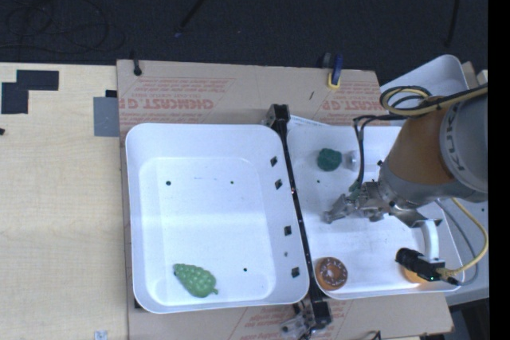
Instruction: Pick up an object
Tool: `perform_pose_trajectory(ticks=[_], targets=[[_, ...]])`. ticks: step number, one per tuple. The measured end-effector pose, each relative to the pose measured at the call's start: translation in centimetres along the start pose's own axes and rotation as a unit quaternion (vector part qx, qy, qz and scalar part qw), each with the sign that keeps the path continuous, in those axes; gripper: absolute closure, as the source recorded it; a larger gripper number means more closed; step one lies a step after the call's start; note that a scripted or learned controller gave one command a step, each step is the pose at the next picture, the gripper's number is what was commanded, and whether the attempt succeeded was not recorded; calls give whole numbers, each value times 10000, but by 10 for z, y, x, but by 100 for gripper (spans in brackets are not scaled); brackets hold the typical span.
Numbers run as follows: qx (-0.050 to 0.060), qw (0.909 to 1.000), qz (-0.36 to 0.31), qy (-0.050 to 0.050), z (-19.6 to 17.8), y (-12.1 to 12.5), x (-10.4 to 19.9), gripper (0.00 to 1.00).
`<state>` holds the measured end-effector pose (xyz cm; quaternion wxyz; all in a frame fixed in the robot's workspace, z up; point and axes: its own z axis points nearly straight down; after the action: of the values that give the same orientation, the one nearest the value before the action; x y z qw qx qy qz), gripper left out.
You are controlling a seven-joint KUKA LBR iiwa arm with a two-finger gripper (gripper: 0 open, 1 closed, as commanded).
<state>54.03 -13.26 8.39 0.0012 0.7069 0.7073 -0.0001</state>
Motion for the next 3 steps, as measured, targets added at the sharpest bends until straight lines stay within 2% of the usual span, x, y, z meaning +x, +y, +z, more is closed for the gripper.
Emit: perform_pose_trajectory(ticks=[2,3], targets=[[5,10000,14,10,-4,-1,-1,0],[-23,10000,-16,3,-35,76,7,0]])
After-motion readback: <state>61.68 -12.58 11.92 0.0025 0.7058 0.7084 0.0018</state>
